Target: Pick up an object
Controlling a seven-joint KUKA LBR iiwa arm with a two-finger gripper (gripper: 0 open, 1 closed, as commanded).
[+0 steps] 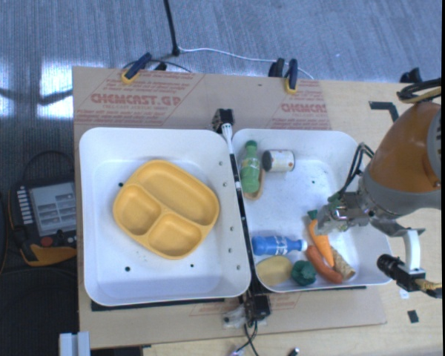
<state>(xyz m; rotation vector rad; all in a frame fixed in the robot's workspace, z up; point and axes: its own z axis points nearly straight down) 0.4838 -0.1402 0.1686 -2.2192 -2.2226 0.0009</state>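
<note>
Orange carrot (322, 249) at lower right is being reached for; the pincer (332, 217) is just above, grip state cannot be told; lowering is needed.

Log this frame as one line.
stage: reaching | gripper: above carrot, right bin | grasp: none visible | left bin: yellow tray

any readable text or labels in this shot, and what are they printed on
"CHEMCAST GP": red print on the brown board behind the left bin.
"CHEMCAST": the same red print, upside down, on the board behind the right bin.
Blue bottle label: too blurred to read.
Green bottle label: too small to read.
</note>
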